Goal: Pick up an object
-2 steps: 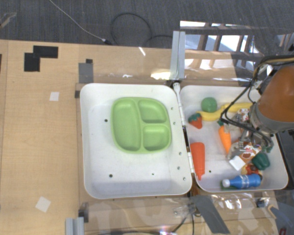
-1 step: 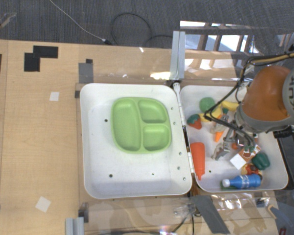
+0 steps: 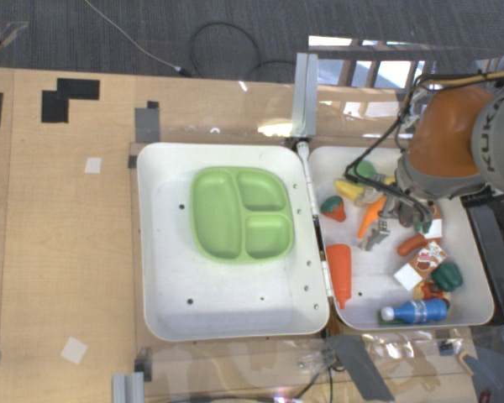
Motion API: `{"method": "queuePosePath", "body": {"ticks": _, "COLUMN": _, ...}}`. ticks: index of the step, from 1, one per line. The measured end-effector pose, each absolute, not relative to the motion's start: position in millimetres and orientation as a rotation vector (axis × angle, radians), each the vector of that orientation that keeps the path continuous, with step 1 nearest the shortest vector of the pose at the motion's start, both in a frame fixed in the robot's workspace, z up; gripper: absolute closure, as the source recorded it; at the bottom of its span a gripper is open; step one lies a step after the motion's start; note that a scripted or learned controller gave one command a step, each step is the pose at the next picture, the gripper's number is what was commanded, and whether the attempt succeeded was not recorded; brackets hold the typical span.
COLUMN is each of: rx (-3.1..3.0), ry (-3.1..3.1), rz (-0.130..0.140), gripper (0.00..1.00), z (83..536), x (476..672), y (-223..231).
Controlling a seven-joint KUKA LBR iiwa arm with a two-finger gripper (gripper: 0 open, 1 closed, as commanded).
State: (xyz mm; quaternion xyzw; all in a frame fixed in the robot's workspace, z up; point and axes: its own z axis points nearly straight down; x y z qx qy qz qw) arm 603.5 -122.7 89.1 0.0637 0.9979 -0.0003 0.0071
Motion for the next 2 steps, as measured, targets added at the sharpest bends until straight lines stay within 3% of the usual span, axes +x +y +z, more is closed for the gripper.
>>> {"method": "queuePosePath", "body": {"ticks": 1, "rx": 0.265, "ry": 3.116, "rz": 0.003, "gripper": 0.0, "z": 88.8, "x": 621.9, "y": -81.5}}
{"method": "queuePosePath", "body": {"ticks": 2, "rx": 0.255, "ry": 3.109, "rz": 0.003, "gripper": 1.0, "z": 102.3, "x": 624.6, "y": -80.8}}
